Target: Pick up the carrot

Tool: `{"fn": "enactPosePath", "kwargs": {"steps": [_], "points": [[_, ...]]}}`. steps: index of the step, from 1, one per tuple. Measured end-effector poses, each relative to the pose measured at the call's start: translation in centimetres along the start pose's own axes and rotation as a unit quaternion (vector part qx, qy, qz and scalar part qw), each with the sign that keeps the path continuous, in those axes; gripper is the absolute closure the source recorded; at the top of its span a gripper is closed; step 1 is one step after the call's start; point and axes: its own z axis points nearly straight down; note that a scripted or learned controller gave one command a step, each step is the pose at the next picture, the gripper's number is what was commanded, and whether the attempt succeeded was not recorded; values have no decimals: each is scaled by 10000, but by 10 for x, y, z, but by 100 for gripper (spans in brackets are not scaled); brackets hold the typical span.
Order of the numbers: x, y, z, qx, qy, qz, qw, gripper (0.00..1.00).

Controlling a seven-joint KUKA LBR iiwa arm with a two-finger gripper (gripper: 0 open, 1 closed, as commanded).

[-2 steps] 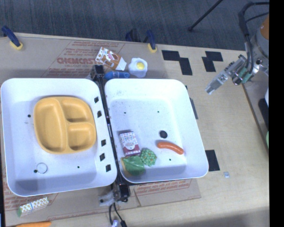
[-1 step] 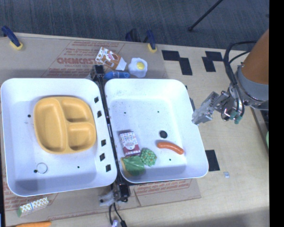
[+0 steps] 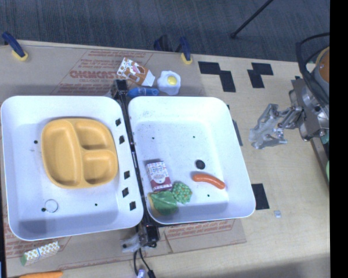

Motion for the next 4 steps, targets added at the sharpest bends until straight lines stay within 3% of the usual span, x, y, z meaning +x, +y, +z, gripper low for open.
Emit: {"fn": "enactPosePath", "kwargs": {"steps": [1, 2, 3, 4], "points": [[-1, 0, -11, 14, -14, -4, 10000, 100], [18, -1, 35, -9, 15, -1631, 9866, 100], [9, 0, -29, -4, 0, -3387, 9409, 100], [0, 0, -43, -7, -1, -5493, 8356, 100]]}}
